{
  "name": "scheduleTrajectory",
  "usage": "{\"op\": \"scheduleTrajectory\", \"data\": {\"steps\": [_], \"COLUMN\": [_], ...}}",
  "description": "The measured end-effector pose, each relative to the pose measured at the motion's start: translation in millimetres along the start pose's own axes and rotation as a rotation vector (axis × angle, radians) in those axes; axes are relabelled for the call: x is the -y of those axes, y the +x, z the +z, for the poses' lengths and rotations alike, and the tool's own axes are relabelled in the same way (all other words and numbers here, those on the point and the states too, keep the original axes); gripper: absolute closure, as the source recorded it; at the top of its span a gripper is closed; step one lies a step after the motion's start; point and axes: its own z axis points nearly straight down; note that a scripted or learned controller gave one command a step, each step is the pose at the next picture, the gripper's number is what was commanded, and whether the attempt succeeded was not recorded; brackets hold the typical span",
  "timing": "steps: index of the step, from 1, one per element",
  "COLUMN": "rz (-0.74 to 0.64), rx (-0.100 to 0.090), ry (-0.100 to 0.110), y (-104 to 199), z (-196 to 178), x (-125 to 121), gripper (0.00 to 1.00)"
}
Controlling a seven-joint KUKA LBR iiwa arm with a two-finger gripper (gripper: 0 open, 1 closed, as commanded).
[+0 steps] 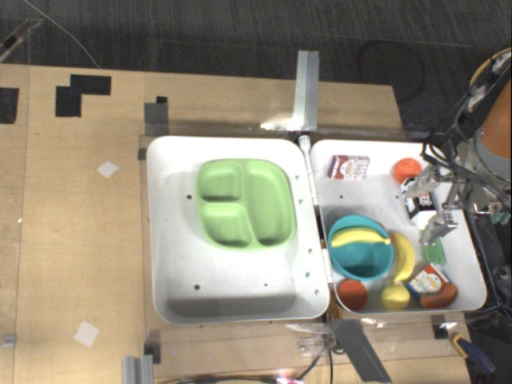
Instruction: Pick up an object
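Dark carpet (200, 14) runs across the top of the view, and below it sits a pale wooden bench (72, 238) with black square markings at its ten o'clock corner. Two white bins lie side by side on it, a metal post (307, 90) rising at twelve o'clock where they meet.

Over to the left bin (172, 286): one item, a green divided tray (244, 202), three compartments, sitting a little toward the bin's twelve o'clock side.

The right bin (472, 282) is the busy one. A small red-and-white box (349, 167) at its eleven o'clock, an orange ball (407, 169) at one o'clock. Near centre, a teal bowl (362, 254) with a yellow lid-like piece (358, 234) on its far rim. A banana (406, 258) curves just beside the bowl at three o'clock. Along the six o'clock edge: a red apple (352, 293), a yellow lemon-like fruit (395, 296), and a small packet with a red piece (433, 286) at five o'clock.

The arm comes in from three o'clock, and the gripper (436, 206) hangs over the right bin's three o'clock side, above a small green item (434, 253). Cables clutter the pincer, so whether it is spread or closed cannot be told.
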Motion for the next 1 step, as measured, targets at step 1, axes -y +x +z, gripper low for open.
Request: {"op": "scheduleTrajectory", "data": {"steps": [1], "rz": [0.053], "rx": [0.008], "ry": [0.003], "y": [12.2], "z": [121.4], "x": [-4.9], "gripper": [0.0]}}
